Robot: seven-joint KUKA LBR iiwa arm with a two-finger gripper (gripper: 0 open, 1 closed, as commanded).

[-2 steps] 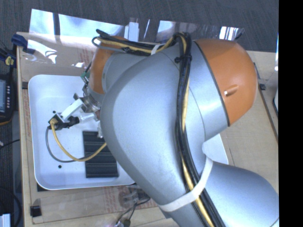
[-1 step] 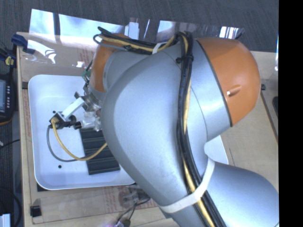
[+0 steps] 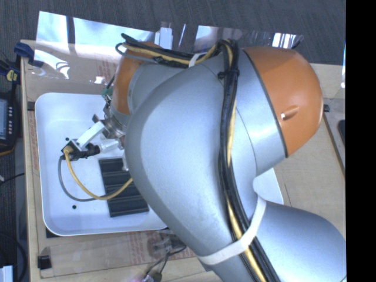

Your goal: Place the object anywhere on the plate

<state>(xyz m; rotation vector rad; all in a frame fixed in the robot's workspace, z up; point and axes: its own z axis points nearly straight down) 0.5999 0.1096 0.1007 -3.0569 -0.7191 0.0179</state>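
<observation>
Object: we cannot pick it out; the arm (image 3: 223, 157) covers most of the bench.
Plate: we see none in the uncovered part of the left bin (image 3: 50, 157).
Gripper: we place it near (image 3: 111, 175), over the left bin's middle; dark ribbed pads (image 3: 120, 187) lie flat above the floor, and we cannot tell how wide it stands or whether it grips anything.
Cable: a yellow cable (image 3: 73, 187) loops from a white-and-black fitting (image 3: 82, 143) across the bin floor to the pads.
Arm: grey, with orange band (image 3: 288, 98), it hides the right bin.
Clamps: blue clamps (image 3: 17, 54) sit at the bench's left edge.
</observation>
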